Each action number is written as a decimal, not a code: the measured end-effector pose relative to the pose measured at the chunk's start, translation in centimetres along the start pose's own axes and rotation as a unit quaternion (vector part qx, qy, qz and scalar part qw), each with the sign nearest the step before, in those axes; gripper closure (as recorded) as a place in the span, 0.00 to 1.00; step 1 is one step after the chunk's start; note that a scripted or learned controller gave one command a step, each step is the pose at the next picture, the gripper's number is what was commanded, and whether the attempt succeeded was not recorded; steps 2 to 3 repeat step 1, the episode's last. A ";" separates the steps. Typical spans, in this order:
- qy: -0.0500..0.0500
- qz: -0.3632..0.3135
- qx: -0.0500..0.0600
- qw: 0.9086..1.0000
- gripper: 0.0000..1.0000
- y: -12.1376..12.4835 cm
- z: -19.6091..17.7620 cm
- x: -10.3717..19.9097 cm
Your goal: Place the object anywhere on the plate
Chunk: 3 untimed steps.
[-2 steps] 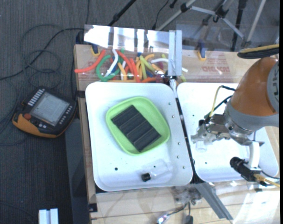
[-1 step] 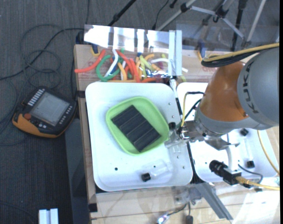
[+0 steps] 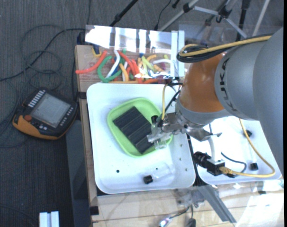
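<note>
**Gripper over the plate edge, object lying on the plate**

The two-finger metal gripper [image 3: 158, 135] hangs at the right edge of the green plastic plate [image 3: 119, 111], close to the lower end of the flat black ridged block [image 3: 134, 129]. Whether it is gripping the block or standing free of it cannot be told: the metal parts are small, overlapped by the wrist, and merge with the block's dark edge. No clear view of the block between them is available, so a hold should not be assumed.

The block lies diagonally across the plate, its long axis running from upper left to lower right, and it appears to rest flat on the plate surface. Judged from this, the placing condition is met or nearly met; the remaining step is likely release and withdrawal, if release is not already made.

The plate sits in the left shallow white bin [image 3: 98, 141], toward its upper middle. This position leaves the arm, which reaches in from the right, a short path across the bin wall. The grey arm with its orange band [image 3: 205, 86] covers much of the right white bin [image 3: 257, 167].

A small black piece [image 3: 147, 178] lies on the left bin floor near the front wall, well apart from the plate. A risk is that a rising gripper drags the block's lower end off the plate rim.
</note>
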<state>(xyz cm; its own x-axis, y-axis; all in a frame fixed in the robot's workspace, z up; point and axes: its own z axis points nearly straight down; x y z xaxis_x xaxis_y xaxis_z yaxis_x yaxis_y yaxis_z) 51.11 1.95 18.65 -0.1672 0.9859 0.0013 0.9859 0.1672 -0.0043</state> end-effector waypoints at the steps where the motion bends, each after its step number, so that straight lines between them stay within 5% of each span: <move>1: 0.000 0.000 0.000 1.000 0.00 0.0 0.0 0.0; 3: 0.000 0.000 0.000 1.000 0.00 0.0 0.0 0.0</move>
